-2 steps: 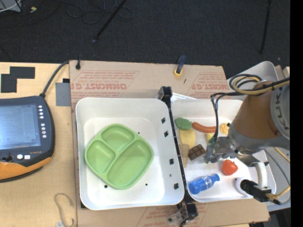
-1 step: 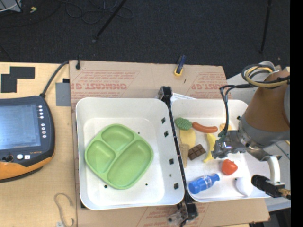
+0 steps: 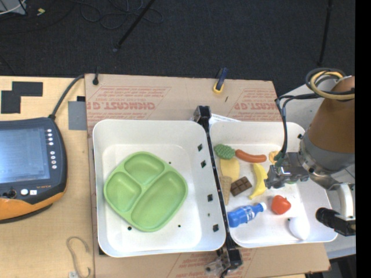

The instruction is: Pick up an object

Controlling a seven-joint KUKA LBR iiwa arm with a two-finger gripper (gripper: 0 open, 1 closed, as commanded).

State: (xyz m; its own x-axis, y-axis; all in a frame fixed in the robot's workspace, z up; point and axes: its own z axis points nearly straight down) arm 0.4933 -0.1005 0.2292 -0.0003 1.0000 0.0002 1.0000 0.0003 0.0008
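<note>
Nearest the camera, the bottle lies left-below the gripper; the banana is closer, stood lengthwise immediately left. Gripper state cannot be told.

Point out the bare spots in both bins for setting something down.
Left white bin: bare floor all around the green divided plate, widest along the top. Right white bin: crowded with toys; bare strip only along the top, above the toy hot dog.

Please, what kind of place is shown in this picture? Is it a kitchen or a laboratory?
Most likely a robotics laboratory, not a kitchen. A robot arm reaches over two white bins on a cardboard-covered bench, a control pendant lies beside them, and the food, such as the banana, looks like plastic toys.
</note>
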